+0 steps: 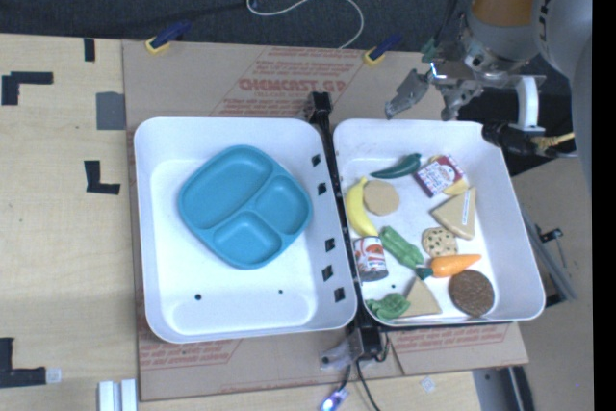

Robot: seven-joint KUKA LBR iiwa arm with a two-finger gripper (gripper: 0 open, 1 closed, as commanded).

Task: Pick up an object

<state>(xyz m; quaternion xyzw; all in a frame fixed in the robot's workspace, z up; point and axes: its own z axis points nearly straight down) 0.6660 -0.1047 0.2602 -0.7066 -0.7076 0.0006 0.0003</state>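
Green pepper (396, 167) below spread jaws (430, 98).

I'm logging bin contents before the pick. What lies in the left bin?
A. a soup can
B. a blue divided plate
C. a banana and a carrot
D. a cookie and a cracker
B: the blue divided plate lies in the left bin; the food items sit in the right bin.

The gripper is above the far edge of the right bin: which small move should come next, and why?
Probably lower the gripper toward the green pepper in the right bin. The fingers are spread with nothing between them, and the pepper lies just below them in this view, apart from the banana.
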